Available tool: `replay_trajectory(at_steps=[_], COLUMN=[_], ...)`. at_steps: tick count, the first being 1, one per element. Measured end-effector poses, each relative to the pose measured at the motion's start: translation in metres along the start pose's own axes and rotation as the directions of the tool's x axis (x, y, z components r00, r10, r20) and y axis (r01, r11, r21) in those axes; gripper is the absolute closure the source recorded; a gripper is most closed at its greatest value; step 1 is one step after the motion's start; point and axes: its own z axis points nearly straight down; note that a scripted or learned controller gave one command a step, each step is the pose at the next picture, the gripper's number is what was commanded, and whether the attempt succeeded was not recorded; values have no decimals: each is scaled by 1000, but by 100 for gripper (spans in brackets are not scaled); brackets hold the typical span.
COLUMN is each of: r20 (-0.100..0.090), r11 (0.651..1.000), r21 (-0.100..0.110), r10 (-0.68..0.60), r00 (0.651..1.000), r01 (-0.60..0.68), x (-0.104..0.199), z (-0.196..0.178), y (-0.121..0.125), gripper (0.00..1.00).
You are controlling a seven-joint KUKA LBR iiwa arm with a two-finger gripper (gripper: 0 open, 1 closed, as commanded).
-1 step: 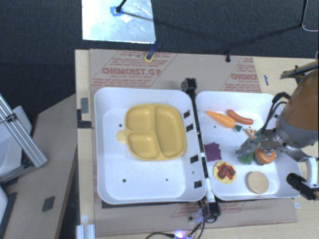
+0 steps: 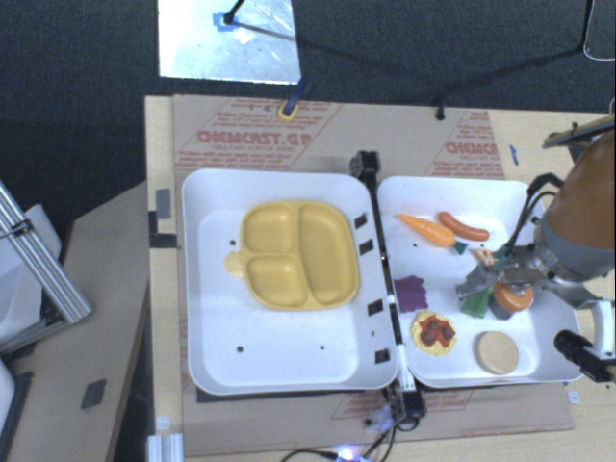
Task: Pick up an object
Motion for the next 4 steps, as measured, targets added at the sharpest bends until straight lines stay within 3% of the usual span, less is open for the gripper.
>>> replay_trajectory(at_steps=[1,2,3,4], r20=[-1,-1,1,2], r11=[1000,1000,1000,1000], r21=[-3,-11,-5,-6], r10=[0,-5,0,2], r00=[1000,1000,1000,1000], r01=[0,5,0,-2], x=[-7,-5,-7,-17], z=[55,69,62,13], y=[-1,3,0,-2], gripper=[0,0,100,100])
